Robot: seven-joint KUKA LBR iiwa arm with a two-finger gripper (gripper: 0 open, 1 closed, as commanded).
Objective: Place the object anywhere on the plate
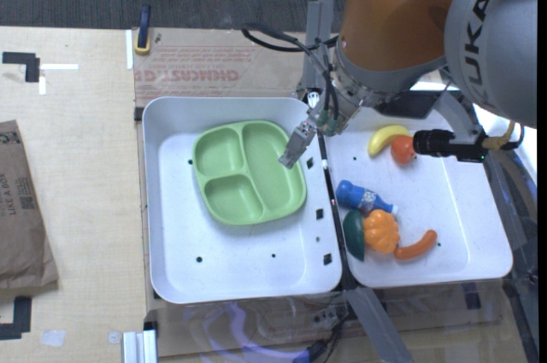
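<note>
Nothing yet on the green 3-part plate (248, 173), gripper (295, 149) over its rim, grip unclear, toys waiting.

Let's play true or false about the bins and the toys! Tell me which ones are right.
1. The plate is green. True.
2. The plate sits in the right bin. False: it is in the left bin.
3. A banana lies in the right bin. True.
4. The pumpkin is on the plate. False: it is in the right bin, beside the blue bottle.
5. The gripper hangs over the plate's right edge. True.
6. The plate has five sections. False: it has three.
</note>
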